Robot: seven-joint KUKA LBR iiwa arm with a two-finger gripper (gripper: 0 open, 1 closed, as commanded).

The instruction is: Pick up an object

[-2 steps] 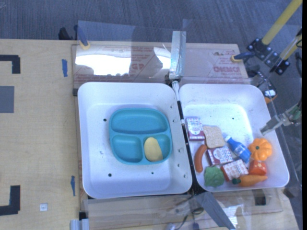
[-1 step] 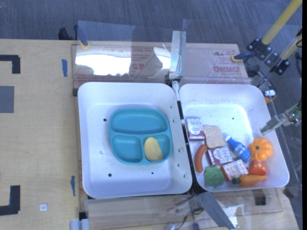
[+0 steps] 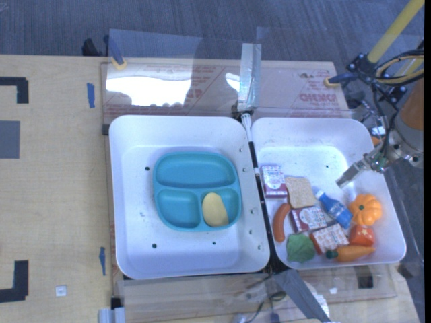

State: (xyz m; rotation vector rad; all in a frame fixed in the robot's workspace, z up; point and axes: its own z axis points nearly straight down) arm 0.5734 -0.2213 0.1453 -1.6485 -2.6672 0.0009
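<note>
The right bin (image 3: 316, 136) holds a heap of toy food along its near side. In the heap lie a slice of bread (image 3: 300, 191), a blue bottle (image 3: 335, 208), an orange pumpkin (image 3: 366, 209), a red sausage (image 3: 280, 221), a green vegetable (image 3: 300, 247), a carrot (image 3: 351, 252) and some printed packets (image 3: 273, 180). My gripper (image 3: 351, 173) reaches in over the bin's right rim. It hangs just above and behind the blue bottle, and I see nothing held in it.
The left bin (image 3: 128, 180) carries a teal divided plate (image 3: 194, 171) with a yellow lemon-like piece (image 3: 215, 209) in its near right compartment. A clear plastic sheet (image 3: 168, 79) and a grey upright divider (image 3: 248, 76) stand behind the bins. Cables (image 3: 387, 69) cluster at the right.
</note>
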